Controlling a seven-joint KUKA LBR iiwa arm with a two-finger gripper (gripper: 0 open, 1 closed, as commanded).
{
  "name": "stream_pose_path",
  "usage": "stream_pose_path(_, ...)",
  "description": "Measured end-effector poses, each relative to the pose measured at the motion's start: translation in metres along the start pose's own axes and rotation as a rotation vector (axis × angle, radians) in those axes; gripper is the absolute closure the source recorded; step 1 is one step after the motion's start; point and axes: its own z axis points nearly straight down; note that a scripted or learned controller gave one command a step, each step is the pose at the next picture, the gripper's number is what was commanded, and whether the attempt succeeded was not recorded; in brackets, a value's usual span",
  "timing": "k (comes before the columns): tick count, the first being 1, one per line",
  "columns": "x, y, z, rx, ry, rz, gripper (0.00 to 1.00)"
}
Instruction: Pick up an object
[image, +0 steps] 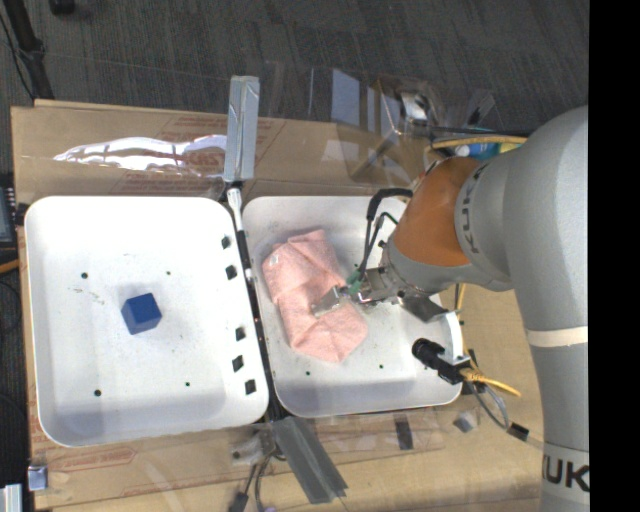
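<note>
A crumpled pink cloth (310, 292) lies in the right bin (300, 385), toward its left half. My gripper (335, 298) reaches in from the right and sits low over the cloth's right side, its metal tips against the fabric. A small blue cube (142, 312) rests alone in the left bin (60, 400), left of centre. The grey arm with its orange band (432, 220) covers the right part of the right bin.
A divider with black clips (243, 320) separates the two bins. Cardboard (120, 130) lies behind the bins, with a shiny plastic sheet on it. The right bin's front floor (360, 385) is bare white.
</note>
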Motion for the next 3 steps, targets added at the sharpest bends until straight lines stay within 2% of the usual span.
stream_pose_path(1, 0.002, -0.010, 0.000, -0.001, 0.000, -0.310, 0.00)
stream_pose_path(2, 0.003, -0.010, -0.007, 0.003, 0.004, -0.315, 1.00)
stream_pose_path(3, 0.039, 0.032, -0.128, 0.001, -0.001, -0.281, 1.00)
